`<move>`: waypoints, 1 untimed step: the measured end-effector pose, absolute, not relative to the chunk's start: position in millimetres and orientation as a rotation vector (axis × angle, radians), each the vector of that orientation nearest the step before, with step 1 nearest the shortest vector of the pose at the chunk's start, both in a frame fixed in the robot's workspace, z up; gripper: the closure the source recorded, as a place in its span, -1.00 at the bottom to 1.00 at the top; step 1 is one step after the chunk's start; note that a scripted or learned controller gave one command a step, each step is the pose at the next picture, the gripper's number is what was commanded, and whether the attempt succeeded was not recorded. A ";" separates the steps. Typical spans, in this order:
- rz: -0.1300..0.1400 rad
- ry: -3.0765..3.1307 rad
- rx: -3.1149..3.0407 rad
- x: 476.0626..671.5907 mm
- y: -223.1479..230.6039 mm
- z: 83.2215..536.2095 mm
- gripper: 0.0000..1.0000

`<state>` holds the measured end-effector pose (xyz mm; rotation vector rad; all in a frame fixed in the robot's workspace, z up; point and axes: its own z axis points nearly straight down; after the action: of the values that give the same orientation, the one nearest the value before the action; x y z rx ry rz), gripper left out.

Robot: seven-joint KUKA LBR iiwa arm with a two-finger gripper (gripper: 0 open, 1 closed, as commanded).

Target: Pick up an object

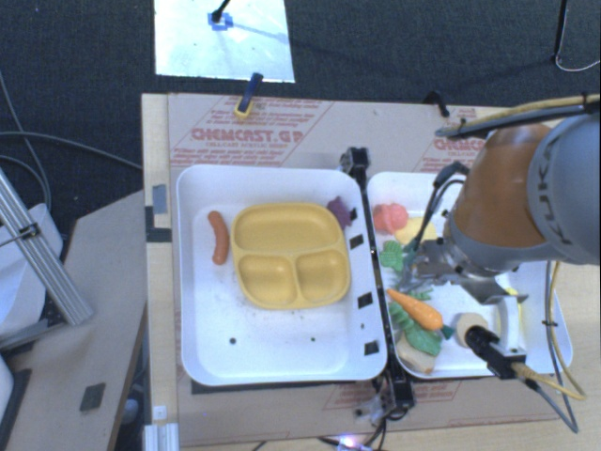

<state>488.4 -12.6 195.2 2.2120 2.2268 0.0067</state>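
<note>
In the right bin (540, 350) a small heap of toy food lies along the left wall: a pink piece (390, 217) at the far end, a yellow bit (410, 233) just beside it, a green leafy piece (392, 257) nearer the camera, then a carrot (416, 309) lying aslant with its tip toward the divider, a green piece (420, 339) under and beside it, and a tan piece (416, 363) at the near wall. A pale round piece (468, 324) sits just right of the carrot. The end effector (424, 269) comes down over this heap from the right, its dark metal parts sitting above the green leafy piece and just beyond the carrot; whether it is spread or pressed together cannot be told, nor whether it touches anything, since the wrist and cables cover it. The arm (526, 195), orange-banded and grey, covers much of the right bin. In the left bin (202, 346) a yellow tray (286, 252) with three compartments lies in the middle, a sausage (219, 237) lies apart to its left, and a purple piece (340, 210) touches its far right corner. Both bins rest on the desk (272, 130), where a blue-and-yellow tool (249, 95) lies beyond them.
</note>
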 end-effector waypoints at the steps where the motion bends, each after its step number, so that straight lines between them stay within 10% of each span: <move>1: 0.006 2.225 2.214 488.3 -12.7 194.8 -1.00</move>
<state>488.3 -12.7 194.8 2.2141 2.2251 0.0060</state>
